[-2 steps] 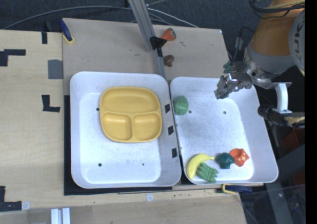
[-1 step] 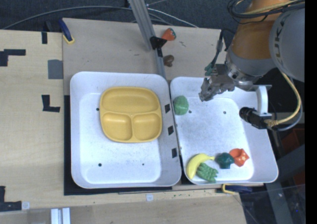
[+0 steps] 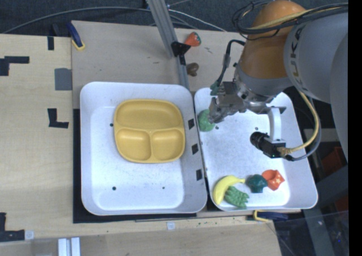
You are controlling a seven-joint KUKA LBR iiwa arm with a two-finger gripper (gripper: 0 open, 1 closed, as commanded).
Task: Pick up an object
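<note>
Gripper (image 3: 214, 118) low in right bin (image 3: 300, 192), at its left wall, right over a green object (image 3: 205, 123); cannot tell how it is set. Yellow banana (image 3: 223, 186), green toy (image 3: 236, 197), teal piece (image 3: 257, 183), red piece (image 3: 274, 179) by near wall. Left bin (image 3: 93, 192) holds yellow tray (image 3: 150, 130).

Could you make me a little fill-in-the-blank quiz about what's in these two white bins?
1. The divided plate in the left bin is ____ in colour.
2. The gripper hangs over the right bin's far ____ corner, by a small green object.
3. The banana lies along the right bin's ____ edge.
4. Next to the teal toy sits an ____ toy.

Missing words: yellow; left; near; orange
</note>
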